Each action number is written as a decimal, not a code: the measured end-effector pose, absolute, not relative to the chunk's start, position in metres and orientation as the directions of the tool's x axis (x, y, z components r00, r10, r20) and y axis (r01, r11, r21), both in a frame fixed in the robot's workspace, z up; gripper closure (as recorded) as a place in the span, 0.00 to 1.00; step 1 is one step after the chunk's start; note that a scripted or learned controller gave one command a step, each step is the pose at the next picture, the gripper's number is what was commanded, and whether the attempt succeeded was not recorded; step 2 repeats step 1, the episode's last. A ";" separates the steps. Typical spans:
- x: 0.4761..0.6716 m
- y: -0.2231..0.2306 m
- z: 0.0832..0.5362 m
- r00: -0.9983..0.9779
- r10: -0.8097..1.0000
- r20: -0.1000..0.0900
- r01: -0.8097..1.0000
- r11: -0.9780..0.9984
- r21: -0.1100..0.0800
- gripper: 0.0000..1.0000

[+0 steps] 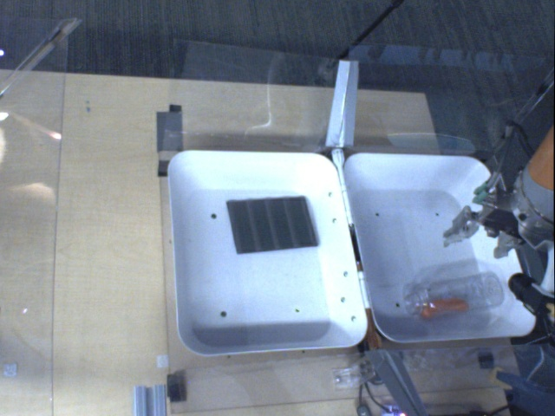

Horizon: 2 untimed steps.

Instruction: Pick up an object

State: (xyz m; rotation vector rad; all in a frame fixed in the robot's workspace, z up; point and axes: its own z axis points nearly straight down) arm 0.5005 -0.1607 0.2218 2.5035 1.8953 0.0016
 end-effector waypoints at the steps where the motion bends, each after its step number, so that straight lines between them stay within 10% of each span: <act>1: 0.495 -0.096 0.103 0.209 0.978 0.001 0.978 -0.209 -0.002 0.00; 2: 0.495 -0.096 0.103 0.209 0.978 0.001 0.978 -0.209 -0.002 0.00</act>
